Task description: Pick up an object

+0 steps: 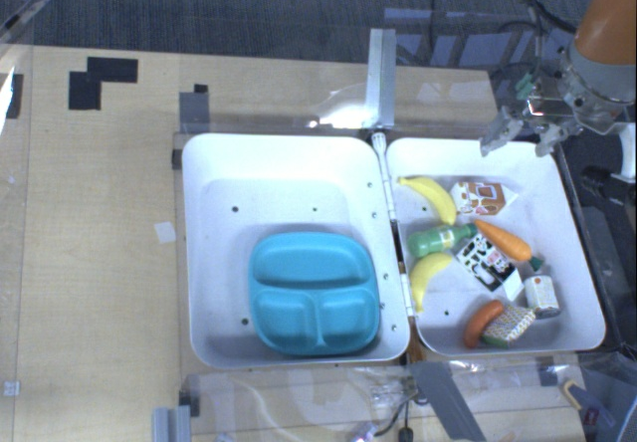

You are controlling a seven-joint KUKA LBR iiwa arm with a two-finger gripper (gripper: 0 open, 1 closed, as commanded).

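Banana [430,195], upper left of right bin [582,276], lies well below-left of claw [523,136]; claw at upper right of frame, fingers spread, holding nothing.

Pale wooden bench [90,261] with two white bins, left [214,231] and right [572,271], side by side

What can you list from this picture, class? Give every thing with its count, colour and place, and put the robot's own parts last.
Bins: 2, white, side by side on the bench.
Divided tray: 1, blue, left bin.
Bananas: 2, yellow, right bin, left part.
Bottle: 1, green, between the bananas.
Carrot: 1, orange, right bin, middle.
Packet: 1, white and brown, right bin, top.
Gripper: 1, grey, fingers open, above the right bin's top edge.
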